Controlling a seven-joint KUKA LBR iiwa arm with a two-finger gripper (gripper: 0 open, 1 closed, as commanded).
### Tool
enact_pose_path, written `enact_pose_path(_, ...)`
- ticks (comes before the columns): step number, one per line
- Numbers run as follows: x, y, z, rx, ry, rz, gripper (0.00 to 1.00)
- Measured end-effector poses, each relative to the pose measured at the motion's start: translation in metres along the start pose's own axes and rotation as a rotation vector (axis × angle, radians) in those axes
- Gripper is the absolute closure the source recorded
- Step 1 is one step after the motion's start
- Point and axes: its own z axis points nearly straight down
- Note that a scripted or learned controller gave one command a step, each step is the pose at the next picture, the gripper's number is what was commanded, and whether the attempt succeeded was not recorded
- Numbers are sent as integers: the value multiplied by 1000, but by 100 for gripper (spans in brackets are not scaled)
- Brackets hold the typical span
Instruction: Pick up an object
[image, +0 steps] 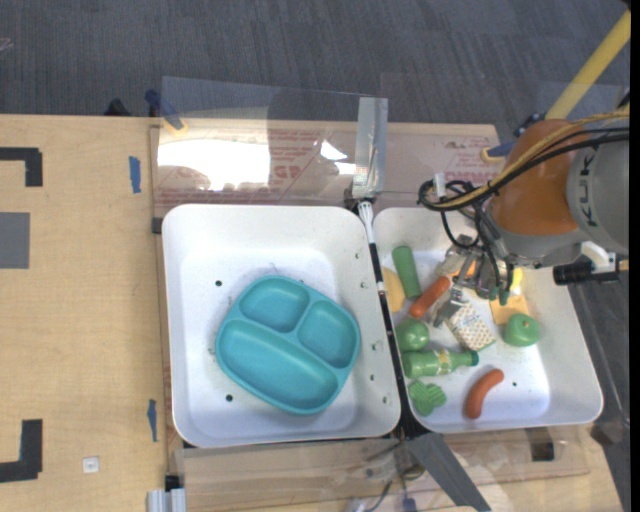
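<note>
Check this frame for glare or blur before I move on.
Camera view: strong glare washes the clear plastic sheet behind the bins; the teal divided plate in the left white bin is sharp; small items around the end effector look soft and cluttered.

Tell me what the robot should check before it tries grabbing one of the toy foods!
1. Hand above the right bin, where the toys lie: ok.
2. Hand open or shut: cannot tell, cables and parts hide it.
3. A toy already held: cannot tell; none shows between its tips.
4. Room around the closest toys: not ok. The orange carrot, a checkered piece and a green cucumber crowd together under the hand.
5. An easier toy lying apart: ok. The red sausage and the green apple each have white floor around them.
6. Left bin: ok, it carries a teal divided plate, away from the hand.
</note>
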Motion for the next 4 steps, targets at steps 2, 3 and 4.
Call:
enact_pose_path(2,54,-13,-1,-1,0,155,0)
enact_pose_path(3,11,19,0,-2,-2,187,0)
enact_pose_path(4,47,1,-1,-2,-1,413,0)
